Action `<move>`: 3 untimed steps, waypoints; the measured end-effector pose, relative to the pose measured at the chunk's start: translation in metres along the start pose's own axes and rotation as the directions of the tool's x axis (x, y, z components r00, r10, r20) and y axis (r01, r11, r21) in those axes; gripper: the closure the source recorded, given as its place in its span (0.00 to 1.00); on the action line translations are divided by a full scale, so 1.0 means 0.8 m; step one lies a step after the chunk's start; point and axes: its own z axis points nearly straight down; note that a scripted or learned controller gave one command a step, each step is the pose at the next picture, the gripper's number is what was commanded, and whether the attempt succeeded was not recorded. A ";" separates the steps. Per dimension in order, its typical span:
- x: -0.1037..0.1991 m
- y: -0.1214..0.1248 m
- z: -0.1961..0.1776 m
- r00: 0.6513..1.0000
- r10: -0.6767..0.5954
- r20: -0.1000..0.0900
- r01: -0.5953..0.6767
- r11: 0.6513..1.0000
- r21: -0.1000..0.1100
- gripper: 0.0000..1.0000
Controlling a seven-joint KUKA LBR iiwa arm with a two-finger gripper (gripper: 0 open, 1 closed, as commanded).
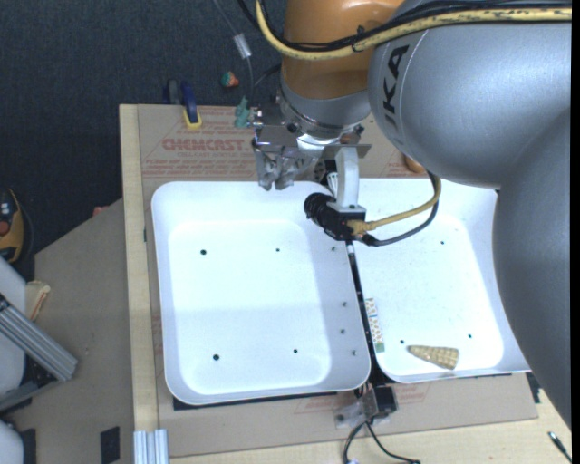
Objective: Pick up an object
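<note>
- The arm (471,100) is seen entering from the right, its grey body filling the upper right and an orange band (331,23) visible above the wrist.
- The end effector (279,172) is held over the far rim of the left bin (181,272), near that bin's far right part.
- Whether the end effector is apart or together cannot be told, as its metal parts are blurred and seen from above; nothing is seen held in it.
- A black fitting (328,216) with a tan hose (408,217) is hung beside the wrist, above the divide between the two bins.
- The task's object, a tan wedge-shaped piece (433,355) with a dotted surface, is found lying flat in the right bin (471,272), close to that bin's near edge.
- The wedge-shaped piece is well apart from the end effector and is untouched by it.
- Small dark dots are seen on the floor of the left bin.
- Both bins are carried side by side, touching, on a brown board (145,181) with red lettering that is laid on the table.
- A blue and yellow clamp (189,106) is fixed at the board's far left edge.
</note>
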 end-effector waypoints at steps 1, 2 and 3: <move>-0.026 -0.018 -0.051 1.000 0.002 0.001 -0.002 1.000 0.000 1.00; -0.004 -0.036 0.047 1.000 -0.001 0.004 0.001 1.000 0.015 1.00; -0.055 -0.056 -0.053 1.000 0.005 0.000 -0.005 1.000 -0.003 1.00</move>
